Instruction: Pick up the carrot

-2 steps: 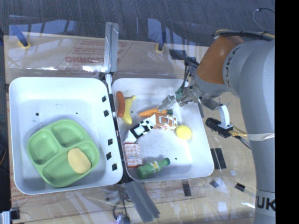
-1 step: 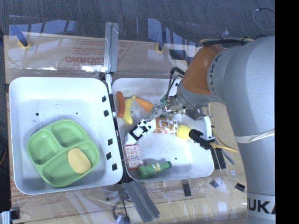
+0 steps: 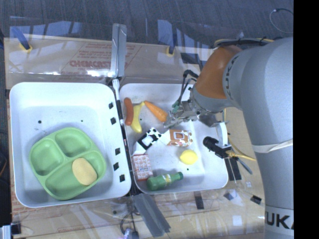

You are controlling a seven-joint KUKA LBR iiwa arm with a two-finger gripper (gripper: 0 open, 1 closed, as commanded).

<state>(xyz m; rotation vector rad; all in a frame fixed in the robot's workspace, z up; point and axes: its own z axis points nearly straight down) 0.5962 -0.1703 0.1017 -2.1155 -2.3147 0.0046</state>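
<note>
While the carrot [image 3: 155, 111] lies free near the right bin's [image 3: 212, 180] back wall, beside a banana [image 3: 136, 119], the gripper [image 3: 175, 117] hovers just beside its right end; open or closed, I cannot tell. Judged step: approach; next, descend squarely over it

The arm [image 3: 266, 118] is big, round and grey, with a smooth shiny skin. Near its end it wears a wide orange band [image 3: 214, 76], and white letters "UKA" [image 3: 279, 222] show low down on the grey part. The tool [image 3: 177, 114] at the tip is small, dark and made of metal, with thin black cables [image 3: 187, 83] looping beside the orange band.
</note>
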